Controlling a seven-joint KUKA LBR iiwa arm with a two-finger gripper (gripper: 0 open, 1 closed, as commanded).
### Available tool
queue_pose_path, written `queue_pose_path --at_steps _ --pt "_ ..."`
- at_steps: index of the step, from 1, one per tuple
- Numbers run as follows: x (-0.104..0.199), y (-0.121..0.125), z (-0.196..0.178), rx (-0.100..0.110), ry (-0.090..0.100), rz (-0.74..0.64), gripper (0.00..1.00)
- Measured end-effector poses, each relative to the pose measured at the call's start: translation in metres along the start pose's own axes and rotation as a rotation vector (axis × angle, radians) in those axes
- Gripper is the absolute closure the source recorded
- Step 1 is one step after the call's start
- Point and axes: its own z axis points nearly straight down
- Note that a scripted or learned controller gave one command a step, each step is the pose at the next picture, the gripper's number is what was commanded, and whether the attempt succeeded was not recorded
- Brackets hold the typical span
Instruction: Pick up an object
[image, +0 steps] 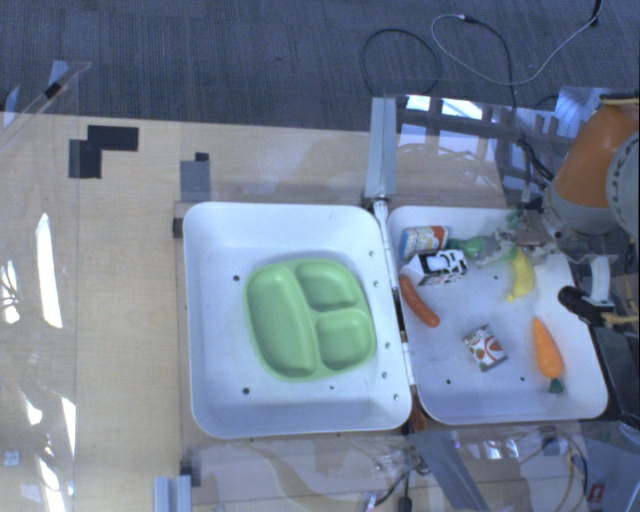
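One orange carrot (546, 348), green-stemmed, flat in the right bin (450, 385) near a yellow banana (520, 277); the arm (600, 160)'s grasp unclear.

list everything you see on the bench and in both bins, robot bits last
left bin: 1, white, bench left
right bin: 1, white, beside it
divided plate: 1, green, middle of left bin
can: 1, blue and white, right bin, far left corner
toy: 1, black and white, next to can
banana: 1, yellow, right bin, far right
sausage: 1, orange-red, right bin, left edge
small box: 1, red and white, right bin, middle
carrot: 1, orange, right bin, near right
arm: 1, grey, orange band, right
pincer: 1, above banana
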Motion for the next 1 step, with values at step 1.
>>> queue_pose_path --at_steps 1 --pt "0.0048 -0.0027 0.0014 0.012 0.008 -0.003 1.00"
